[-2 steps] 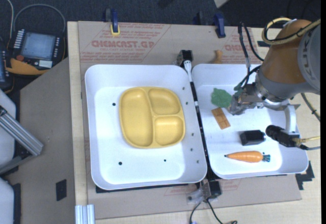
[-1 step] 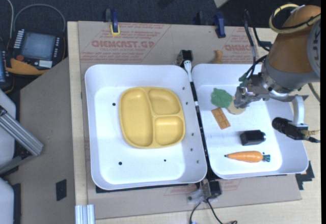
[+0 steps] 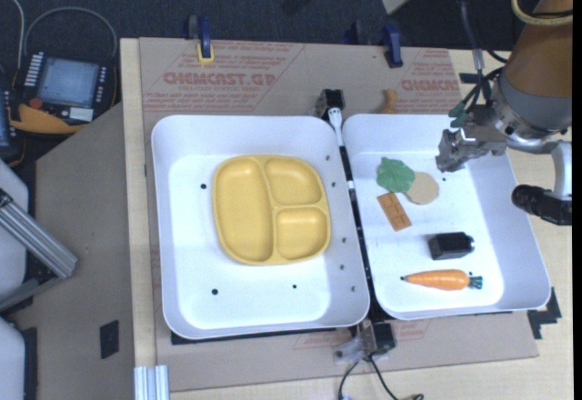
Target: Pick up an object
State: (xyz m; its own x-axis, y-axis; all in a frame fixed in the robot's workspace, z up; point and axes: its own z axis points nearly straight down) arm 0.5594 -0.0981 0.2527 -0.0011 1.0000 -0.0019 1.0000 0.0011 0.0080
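The right bin (image 3: 509, 207) holds a green leafy piece (image 3: 395, 174), a tan round disc (image 3: 423, 190), an orange-brown cracker (image 3: 394, 211), a small black block (image 3: 451, 245) and an orange carrot (image 3: 438, 280). My gripper (image 3: 453, 158) hangs over the bin's upper right part, just right of the tan disc and apart from it. Nothing shows between its fingers.
The left bin (image 3: 182, 225) bears a yellow divided plate (image 3: 270, 208). A black clip (image 3: 331, 105) sits at the seam between the bins. Blue clamps (image 3: 202, 33) hold the cardboard base at the back. A black knob (image 3: 542, 203) juts in at the right edge.
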